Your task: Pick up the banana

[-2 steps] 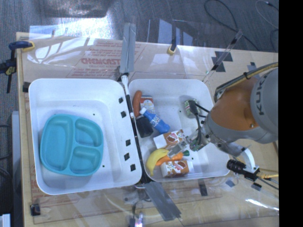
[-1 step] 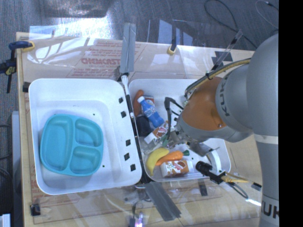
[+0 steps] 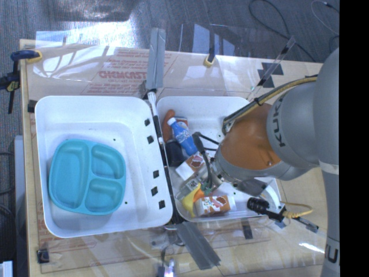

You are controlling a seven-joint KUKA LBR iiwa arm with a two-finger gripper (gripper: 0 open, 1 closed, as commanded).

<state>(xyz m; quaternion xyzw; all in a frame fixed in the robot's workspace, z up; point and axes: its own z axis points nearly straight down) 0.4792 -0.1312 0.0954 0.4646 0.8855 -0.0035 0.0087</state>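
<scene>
Approach step: grey arm's two-finger gripper low in right white bin, finger spread impossible to tell, just beside curved yellow banana at near-left clutter; next, closing squarely around fruit.

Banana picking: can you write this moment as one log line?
arm: over right bin | gripper: down in clutter | banana: in bin, not lifted | left bin: blue tray

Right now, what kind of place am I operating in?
Probably a robotics lab bench set up for bin-picking trials. Two white bins sit side by side: the left bin holds a teal divided tray, the right bin a jumble of small grocery items. Loose cables trail on the carpeted floor behind.
</scene>
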